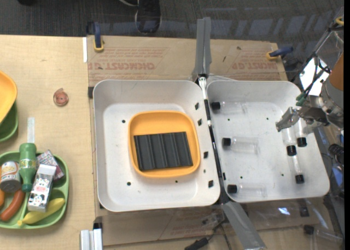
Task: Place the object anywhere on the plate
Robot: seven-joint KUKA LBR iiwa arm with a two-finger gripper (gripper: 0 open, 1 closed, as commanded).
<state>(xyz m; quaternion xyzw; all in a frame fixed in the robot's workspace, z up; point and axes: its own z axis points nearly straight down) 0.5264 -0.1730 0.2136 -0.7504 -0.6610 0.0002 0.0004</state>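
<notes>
You are looking at the plate [164, 124], yellow with a dark ribbed insert, sitting in the left bin [109, 150] and waiting for its load. In the right bin [257, 134], clear vials with black caps are lying scattered; one vial [292, 144] is lying just below the end effector [292, 120]. You are probably in the picking step, with descending and closing coming next. Whether it is apart or together, you cannot tell.
</notes>
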